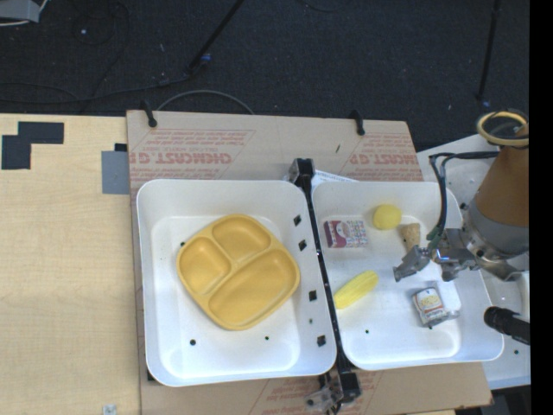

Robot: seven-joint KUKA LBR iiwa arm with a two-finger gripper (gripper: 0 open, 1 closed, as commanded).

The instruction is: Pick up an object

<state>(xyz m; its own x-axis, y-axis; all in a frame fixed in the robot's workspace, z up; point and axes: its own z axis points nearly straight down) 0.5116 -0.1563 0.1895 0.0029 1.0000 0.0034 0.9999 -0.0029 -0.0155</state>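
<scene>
The gripper (423, 263) is hovering low over the right bin (471, 346), and whether it is open or closed I cannot tell — nothing is showing as gripped. The small square packet (429, 304) is lying just below it, nearest of all; the cork-coloured piece (409, 233) is sitting just above it, the yellow ball (387, 216) beyond. The corn cob (355, 289) is lying to its left — long axis slanting. The bin floor around the packet is looking open enough for a descent.

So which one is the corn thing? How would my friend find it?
Look in the right white bin, on its left side next to the divider. The toy corn lies there at a slant, below the small red and white packet. It's the only long yellow thing; the yellow ball farther back is round.
</scene>
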